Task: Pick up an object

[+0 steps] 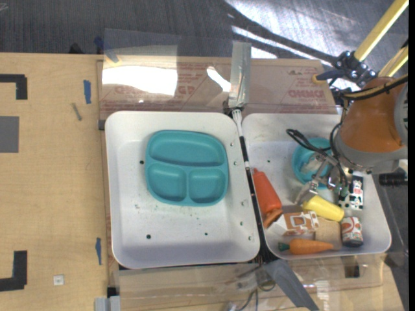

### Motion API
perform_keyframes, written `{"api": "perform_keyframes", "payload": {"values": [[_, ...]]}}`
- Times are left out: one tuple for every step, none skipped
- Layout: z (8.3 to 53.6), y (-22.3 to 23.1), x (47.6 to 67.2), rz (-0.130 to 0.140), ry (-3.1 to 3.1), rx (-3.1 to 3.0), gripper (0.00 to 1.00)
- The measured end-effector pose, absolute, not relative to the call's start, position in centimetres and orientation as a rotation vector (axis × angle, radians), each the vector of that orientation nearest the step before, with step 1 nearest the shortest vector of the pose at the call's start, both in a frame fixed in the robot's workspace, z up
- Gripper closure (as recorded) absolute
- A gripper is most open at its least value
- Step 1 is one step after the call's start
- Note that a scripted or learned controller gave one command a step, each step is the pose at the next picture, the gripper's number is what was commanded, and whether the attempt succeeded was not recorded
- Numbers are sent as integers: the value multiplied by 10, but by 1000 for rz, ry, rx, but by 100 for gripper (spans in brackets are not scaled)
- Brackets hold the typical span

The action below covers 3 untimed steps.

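a grey kuka arm with an orange band (371, 125) reaches in from the right over the right bin (272, 135) of two shallow white bins set side by side on a wooden table (45, 193). its jaws (322, 177) hang low among the clutter there, just above a yellow object (324, 208) and beside a teal bowl (303, 161) that is partly hidden behind the metal linkage; whether the jaws are open or closed cannot be told from this angle, and nothing can be seen clamped between them. around them lie an orange cylinder (266, 190) against the bin's left wall, a small brown-and-white carton (300, 222), a toy carrot (308, 245) along the near edge, a small red can (351, 231) and a black-and-white spotted piece (355, 195) toward the right wall. the left bin (123, 193) carries a teal divided plate (187, 167) lying flat near its centre. blue tape marks (87, 91) dot the table to the left.
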State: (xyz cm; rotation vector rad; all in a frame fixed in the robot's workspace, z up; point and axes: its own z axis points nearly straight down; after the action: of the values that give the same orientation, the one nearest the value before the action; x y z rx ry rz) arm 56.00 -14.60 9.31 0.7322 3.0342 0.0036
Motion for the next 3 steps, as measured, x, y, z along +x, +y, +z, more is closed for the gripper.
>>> {"api": "perform_keyframes", "payload": {"values": [[92, -105, 529, 5, 3001, 862, 0], [92, -106, 487, 10, 2914, 1104, 0], [90, -133, 630, 5, 2883, 1211, 0]]}}
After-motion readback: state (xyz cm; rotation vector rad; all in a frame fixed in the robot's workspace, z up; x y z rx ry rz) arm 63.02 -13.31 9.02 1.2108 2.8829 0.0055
